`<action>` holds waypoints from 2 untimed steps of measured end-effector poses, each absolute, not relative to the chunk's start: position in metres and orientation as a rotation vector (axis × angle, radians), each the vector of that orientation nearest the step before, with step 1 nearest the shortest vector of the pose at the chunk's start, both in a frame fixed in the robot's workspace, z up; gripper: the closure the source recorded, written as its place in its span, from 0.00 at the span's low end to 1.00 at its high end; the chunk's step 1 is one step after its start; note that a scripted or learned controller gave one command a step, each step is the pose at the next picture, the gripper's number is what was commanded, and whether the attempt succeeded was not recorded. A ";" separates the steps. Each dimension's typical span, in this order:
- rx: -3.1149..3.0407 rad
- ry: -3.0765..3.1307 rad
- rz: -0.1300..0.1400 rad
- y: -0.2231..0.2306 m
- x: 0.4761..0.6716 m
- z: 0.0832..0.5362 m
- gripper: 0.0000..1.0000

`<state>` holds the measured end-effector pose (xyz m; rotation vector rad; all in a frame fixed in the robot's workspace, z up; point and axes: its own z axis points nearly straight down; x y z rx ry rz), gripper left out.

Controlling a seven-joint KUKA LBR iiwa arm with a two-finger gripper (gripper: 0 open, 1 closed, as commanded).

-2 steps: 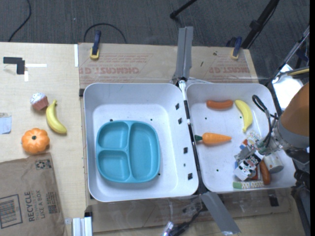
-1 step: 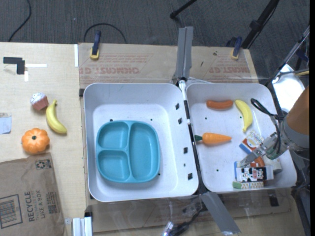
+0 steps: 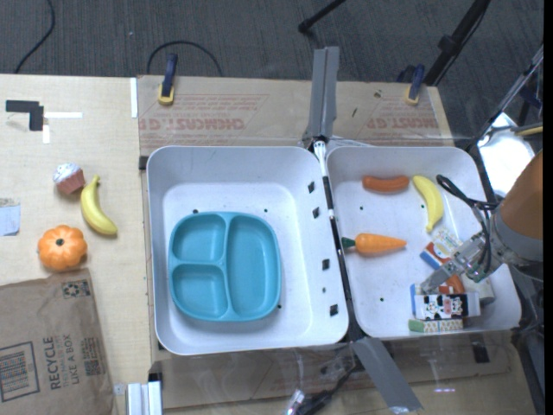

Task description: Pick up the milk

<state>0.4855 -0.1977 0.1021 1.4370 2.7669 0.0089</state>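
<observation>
The milk is a small carton with a black-and-white cow print, lying on its side near the front right corner of the right bin. My gripper comes in from the right edge and hangs just above and behind the carton, very close to its top edge. I cannot tell whether it touches the carton. A small red, white and blue packet lies right beside the gripper on its far side.
An orange carrot, a yellow banana and a sausage also lie in the right bin. In the left bin sits a blue divided plate. A banana, a pumpkin and a cupcake lie on the bench far left.
</observation>
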 end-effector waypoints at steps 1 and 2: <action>1.063 2.912 0.011 -0.218 0.492 0.103 0.00; 0.858 2.984 0.000 -0.202 0.488 0.126 0.00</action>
